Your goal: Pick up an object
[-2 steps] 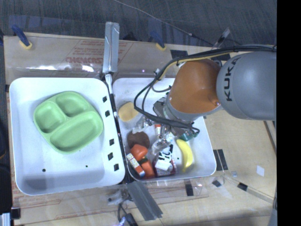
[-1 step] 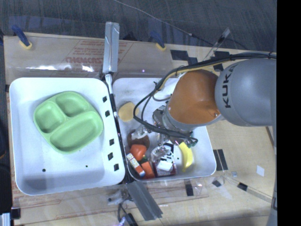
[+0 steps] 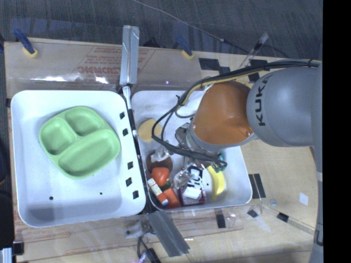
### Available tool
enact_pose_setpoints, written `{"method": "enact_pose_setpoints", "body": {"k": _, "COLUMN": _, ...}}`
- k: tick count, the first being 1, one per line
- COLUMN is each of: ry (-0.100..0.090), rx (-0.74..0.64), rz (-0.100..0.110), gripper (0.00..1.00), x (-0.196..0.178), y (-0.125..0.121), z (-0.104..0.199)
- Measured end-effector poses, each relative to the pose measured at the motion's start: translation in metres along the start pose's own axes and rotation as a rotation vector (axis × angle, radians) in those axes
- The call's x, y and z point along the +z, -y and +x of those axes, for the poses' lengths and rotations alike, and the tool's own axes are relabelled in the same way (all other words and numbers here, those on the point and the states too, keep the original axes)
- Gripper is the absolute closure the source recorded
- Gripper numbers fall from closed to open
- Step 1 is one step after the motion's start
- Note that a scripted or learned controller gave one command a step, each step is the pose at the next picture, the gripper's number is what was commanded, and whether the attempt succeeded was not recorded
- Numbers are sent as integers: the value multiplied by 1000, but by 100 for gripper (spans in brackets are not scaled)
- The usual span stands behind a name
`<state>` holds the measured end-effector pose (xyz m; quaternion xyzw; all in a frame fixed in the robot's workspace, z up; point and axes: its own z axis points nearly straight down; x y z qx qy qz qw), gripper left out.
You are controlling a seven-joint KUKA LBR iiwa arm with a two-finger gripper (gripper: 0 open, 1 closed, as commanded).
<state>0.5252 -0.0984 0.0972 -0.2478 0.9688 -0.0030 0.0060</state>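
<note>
My gripper [image 3: 190, 181] reaches down into the front part of the right bin [image 3: 237, 169], under the orange band of the arm. It hovers over a pile of small objects. A yellow banana [image 3: 219, 183] lies just right of it. An orange-red round object [image 3: 160, 175] and a brown object [image 3: 161, 159] lie to its left. A red object [image 3: 170, 198] sits at the bin's front edge. A tan round object [image 3: 146, 129] rests farther back by the left wall. What lies directly beneath the gripper is hidden.
The left bin [image 3: 33, 201] holds a green divided plate [image 3: 80, 141]. A grey metal bar [image 3: 129, 53] stands at the back between the bins. The arm's body covers much of the right bin's back half.
</note>
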Motion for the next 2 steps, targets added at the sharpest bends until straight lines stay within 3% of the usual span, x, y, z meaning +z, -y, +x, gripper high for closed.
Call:
{"method": "enact_pose_setpoints", "body": {"k": 1, "ry": -8, "rx": -41, "rz": -4, "gripper": 0, "x": -40, "y": 54, "z": 75}}
{"method": "enact_pose_setpoints", "body": {"k": 2, "ry": 2, "rx": 33, "rz": -2, "gripper": 0, "x": 1, "y": 20, "z": -5}}
